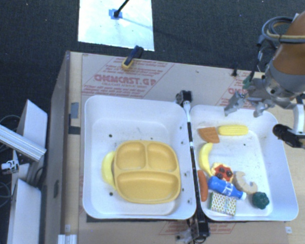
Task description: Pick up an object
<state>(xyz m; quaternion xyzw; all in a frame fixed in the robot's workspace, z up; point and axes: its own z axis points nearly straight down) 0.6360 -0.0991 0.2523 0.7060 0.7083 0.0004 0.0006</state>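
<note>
The corn cob [233, 130] lies at the far end of the right bin [282, 169], just beside an orange wedge [209, 134], with the banana [206, 156] nearer. It looks the likeliest target: the arm should come straight down and close across its short width, clear of the wedge. The gripper [245, 107] hangs above the bin's far rim, fingers spread, seemingly holding nothing and touching nothing.
</note>
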